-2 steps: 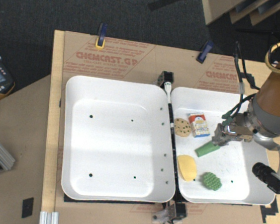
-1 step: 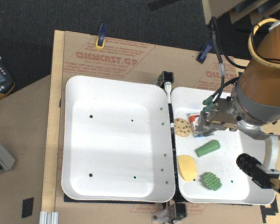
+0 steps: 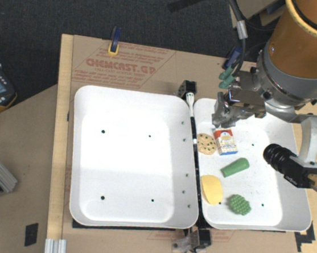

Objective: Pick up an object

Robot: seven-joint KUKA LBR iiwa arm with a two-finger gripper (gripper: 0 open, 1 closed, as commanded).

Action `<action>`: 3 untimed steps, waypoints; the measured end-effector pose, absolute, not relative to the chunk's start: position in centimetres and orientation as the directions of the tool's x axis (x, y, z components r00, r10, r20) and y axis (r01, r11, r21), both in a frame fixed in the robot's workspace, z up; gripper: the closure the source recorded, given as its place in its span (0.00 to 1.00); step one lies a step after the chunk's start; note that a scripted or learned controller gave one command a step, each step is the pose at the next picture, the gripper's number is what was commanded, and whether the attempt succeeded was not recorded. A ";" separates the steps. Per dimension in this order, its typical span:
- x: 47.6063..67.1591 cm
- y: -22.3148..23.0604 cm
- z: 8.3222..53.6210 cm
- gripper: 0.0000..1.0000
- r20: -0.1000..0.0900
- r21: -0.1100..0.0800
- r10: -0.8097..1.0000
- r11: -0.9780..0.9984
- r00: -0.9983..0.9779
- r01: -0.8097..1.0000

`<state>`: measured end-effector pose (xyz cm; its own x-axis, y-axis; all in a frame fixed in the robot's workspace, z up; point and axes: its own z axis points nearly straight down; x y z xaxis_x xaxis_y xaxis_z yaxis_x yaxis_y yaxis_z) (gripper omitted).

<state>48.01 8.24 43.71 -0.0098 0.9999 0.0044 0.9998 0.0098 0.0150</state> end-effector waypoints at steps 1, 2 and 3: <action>49.7 9.1 36.8 1.00 -0.002 -0.008 1.000 0.000 0.000 1.000; 47.8 3.3 32.2 1.00 -0.002 -0.008 1.000 -0.007 0.007 1.000; 48.0 9.2 40.3 1.00 0.003 0.010 1.000 0.007 -0.007 1.000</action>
